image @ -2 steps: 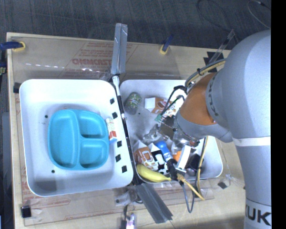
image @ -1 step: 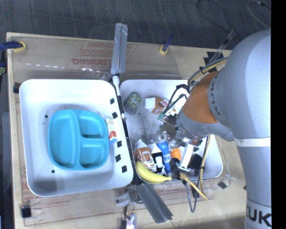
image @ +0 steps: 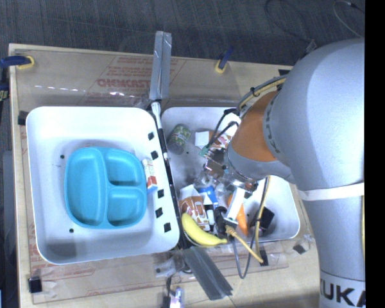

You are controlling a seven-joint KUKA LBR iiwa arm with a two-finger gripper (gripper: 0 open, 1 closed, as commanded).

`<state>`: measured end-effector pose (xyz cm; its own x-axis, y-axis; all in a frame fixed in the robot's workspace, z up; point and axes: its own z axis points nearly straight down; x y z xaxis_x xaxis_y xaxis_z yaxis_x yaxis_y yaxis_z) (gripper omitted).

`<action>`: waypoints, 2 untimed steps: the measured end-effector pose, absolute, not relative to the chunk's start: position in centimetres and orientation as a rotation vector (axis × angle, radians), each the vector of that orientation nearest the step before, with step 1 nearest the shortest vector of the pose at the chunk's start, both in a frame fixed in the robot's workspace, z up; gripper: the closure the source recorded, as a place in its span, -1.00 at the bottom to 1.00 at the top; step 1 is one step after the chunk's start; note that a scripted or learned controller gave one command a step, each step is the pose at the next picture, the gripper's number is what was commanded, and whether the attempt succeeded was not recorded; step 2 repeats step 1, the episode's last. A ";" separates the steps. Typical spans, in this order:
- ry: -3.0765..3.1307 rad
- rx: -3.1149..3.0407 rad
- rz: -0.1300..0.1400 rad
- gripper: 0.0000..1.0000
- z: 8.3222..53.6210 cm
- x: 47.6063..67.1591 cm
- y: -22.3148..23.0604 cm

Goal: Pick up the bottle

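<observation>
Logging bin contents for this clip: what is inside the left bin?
The left bin holds a blue divided tray, and a small tube-like item lies against its right wall. Whatever is under the tray is covered.

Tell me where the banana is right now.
The banana lies in the right bin, at its near-left corner, just below a brown snack packet and beside the divider between the two bins.

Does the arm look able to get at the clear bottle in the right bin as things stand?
Probably yes. The clear bottle lies in the right bin at its far left corner with nothing on top of it, apart from the clutter nearer the banana. The arm's wrist already hangs over that bin.
</observation>
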<state>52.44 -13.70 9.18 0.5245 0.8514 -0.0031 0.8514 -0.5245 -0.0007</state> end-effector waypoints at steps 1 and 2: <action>1.410 2.811 -0.004 1.00 26.4 50.3 -6.7; 1.410 2.811 -0.004 1.00 26.4 50.3 -6.7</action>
